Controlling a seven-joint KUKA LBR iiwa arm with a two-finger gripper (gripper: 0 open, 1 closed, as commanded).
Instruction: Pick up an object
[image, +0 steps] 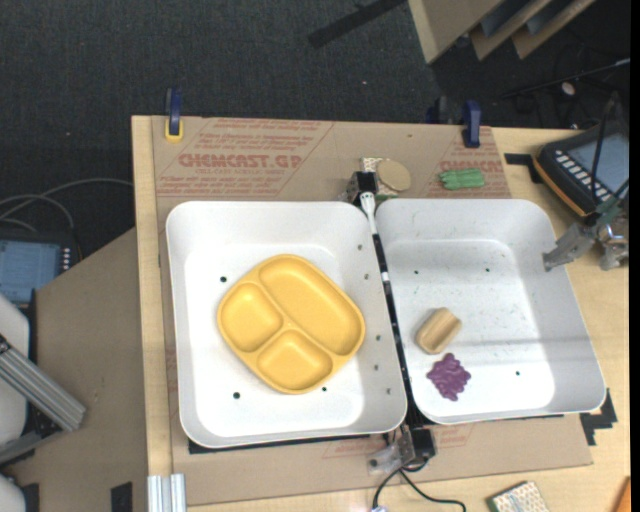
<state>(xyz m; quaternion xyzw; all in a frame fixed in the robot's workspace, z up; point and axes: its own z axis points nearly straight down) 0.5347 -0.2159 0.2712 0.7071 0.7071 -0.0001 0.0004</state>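
Right bin (560, 330) | tan block (438, 329) | well left of gripper (566, 250)

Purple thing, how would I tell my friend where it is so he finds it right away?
Look in the right-hand white bin, toward its near edge. A tan block lies there, and the purple thing sits just in front of it. It is bumpy like a little bunch of grapes; the block is smooth and pale.

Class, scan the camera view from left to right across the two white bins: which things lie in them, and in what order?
Yellow divided plate in the left bin → tan block and, slightly further right, purple grape bunch, both in the right bin.
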